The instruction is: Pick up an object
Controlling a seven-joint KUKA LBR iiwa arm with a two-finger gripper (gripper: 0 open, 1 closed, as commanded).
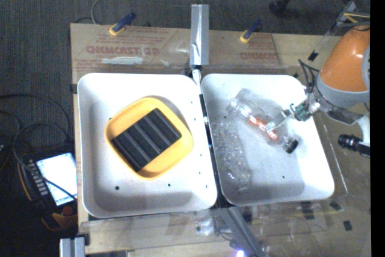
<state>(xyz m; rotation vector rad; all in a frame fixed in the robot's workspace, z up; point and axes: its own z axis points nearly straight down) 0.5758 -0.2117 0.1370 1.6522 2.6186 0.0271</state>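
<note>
Two clear plastic things are seen in the right bin (313,180). The one nearest the action is the clear bottle (252,112), lying on its side in the bin's upper middle, with a reddish label showing toward its lower-right end. The gripper (281,125) is placed at that end, right down at the bottle. Whether it is touching the bottle or just beside it cannot be made out. How wide the gripper stands cannot be told either, since glare and clear plastic blur the spot, so no hold on the bottle can be claimed. The label end is judged to be chosen because it lies closest to the arm (346,69), which is brought in over the bin's right rim.

Below and left of the bottle, a crumpled clear plastic piece (231,153) is stretched along the bin's left side. It lies near the bottle and perhaps touches it at its upper end. It might be dragged along if the bottle is lifted, though that is only a guess.

In the left bin (90,129), a yellow dish (123,117) with a black ribbed insert is set askew in the middle, well apart from the gripper and out of this attempt. The pick is judged to be at the grasp stage, with no lift made yet.
</note>
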